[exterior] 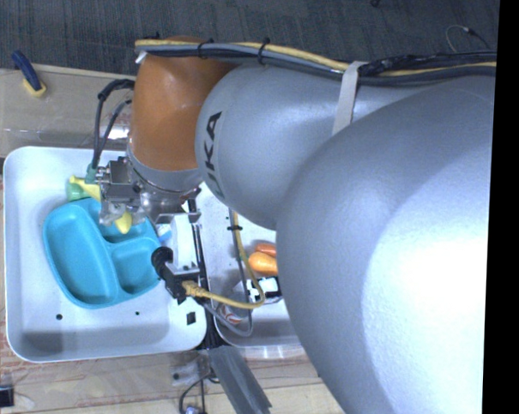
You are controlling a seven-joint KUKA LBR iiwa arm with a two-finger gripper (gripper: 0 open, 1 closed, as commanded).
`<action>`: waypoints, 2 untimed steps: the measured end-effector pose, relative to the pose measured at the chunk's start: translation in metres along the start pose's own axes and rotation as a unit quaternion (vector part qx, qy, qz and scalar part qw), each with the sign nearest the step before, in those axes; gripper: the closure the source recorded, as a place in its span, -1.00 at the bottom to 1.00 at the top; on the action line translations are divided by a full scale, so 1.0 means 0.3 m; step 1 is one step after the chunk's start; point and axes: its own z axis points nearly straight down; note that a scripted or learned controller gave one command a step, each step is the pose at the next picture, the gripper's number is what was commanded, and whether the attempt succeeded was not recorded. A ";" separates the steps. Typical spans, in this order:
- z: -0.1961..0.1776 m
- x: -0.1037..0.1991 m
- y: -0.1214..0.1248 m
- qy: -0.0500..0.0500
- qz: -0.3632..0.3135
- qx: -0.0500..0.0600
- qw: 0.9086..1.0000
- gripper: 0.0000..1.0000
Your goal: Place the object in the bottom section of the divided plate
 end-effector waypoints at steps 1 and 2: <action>0.113 0.066 -0.139 0.000 0.041 0.000 0.999 1.00; 0.113 0.065 -0.139 0.000 0.041 -0.001 0.999 -1.00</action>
